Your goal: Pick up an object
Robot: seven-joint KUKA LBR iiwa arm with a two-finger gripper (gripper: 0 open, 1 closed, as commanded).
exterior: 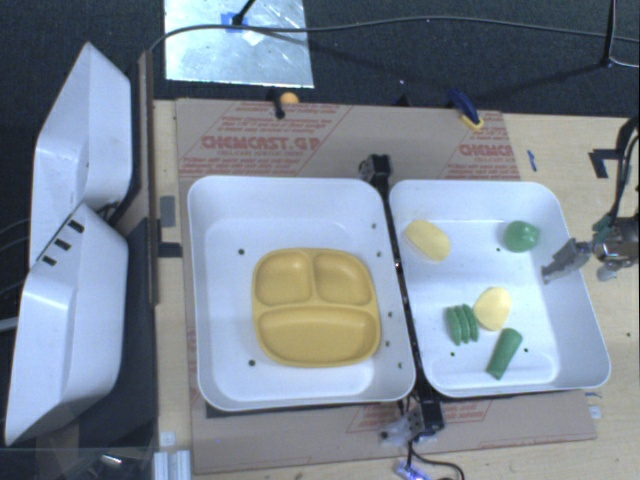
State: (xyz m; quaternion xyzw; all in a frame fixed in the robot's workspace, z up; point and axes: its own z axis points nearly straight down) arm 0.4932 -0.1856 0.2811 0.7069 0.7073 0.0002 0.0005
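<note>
Five foods lie in the right bin (pixel 575 233); green ball (pixel 520 235) sits nearest, up-left of the end effector (pixel 572 256) at the frame's right, whose opening I cannot tell.

A robotics lab: two white bins (pixel 300 193) clamped on a cardboard-covered worktop (pixel 340 138), loose cables (pixel 450 30), dark carpet floor (pixel 80 8).

A: What carries everything?
B: A pale wooden bench (pixel 330 128) printed with red lettering.
A: What lies directly on it?
B: Two shallow white bins, touching side by side: the left bin (pixel 215 268) and the right bin (pixel 575 308).
</note>
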